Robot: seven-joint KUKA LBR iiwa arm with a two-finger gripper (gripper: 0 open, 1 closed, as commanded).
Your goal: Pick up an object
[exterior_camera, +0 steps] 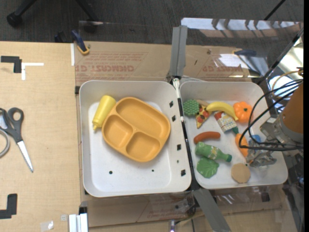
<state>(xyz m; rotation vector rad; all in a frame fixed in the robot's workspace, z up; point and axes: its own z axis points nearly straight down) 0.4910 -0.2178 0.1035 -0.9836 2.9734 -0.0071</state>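
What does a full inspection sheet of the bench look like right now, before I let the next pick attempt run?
Surface: two white bins side by side, left bin and right bin, on a wooden bench.
Job's things: right bin holds a banana, orange pepper, hot dog, green bottle, pizza slice, round cookie.
Clutter: left bin holds a yellow divided tray with a yellow bottle beside it.
Gripper: gripper low over the right bin's right side; nothing seen between its fingers.
Cables: black cables loop beside the arm.
Surroundings: scissors on the bench, left.
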